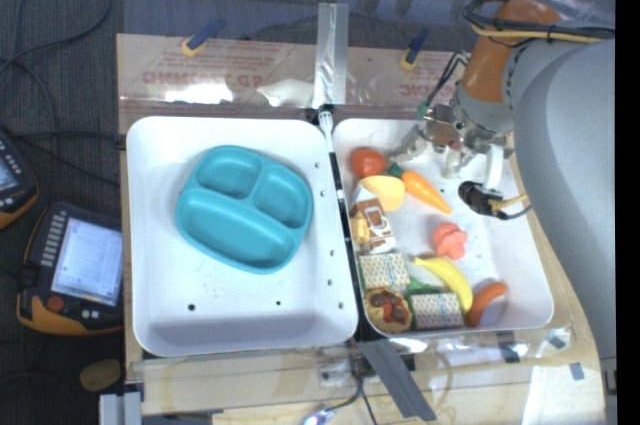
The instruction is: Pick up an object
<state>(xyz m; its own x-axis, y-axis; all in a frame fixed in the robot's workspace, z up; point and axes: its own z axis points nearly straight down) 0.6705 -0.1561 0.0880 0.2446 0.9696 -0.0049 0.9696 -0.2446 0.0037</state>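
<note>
My gripper hangs over the far part of the right bin, just beyond an orange carrot. Nothing shows in its grasp. Below it lie toy foods. A red tomato and a yellow fruit sit at the far left of the bin. A brown box lies near the dividing wall and a pink piece sits mid-bin. Toward the near edge are a banana, a red sausage, checkered crackers and a round pastry.
The left bin holds a blue divided plate. The grey arm covers the right side of the bench. A black cable end hangs beside the carrot. Handheld devices lie on the floor at left.
</note>
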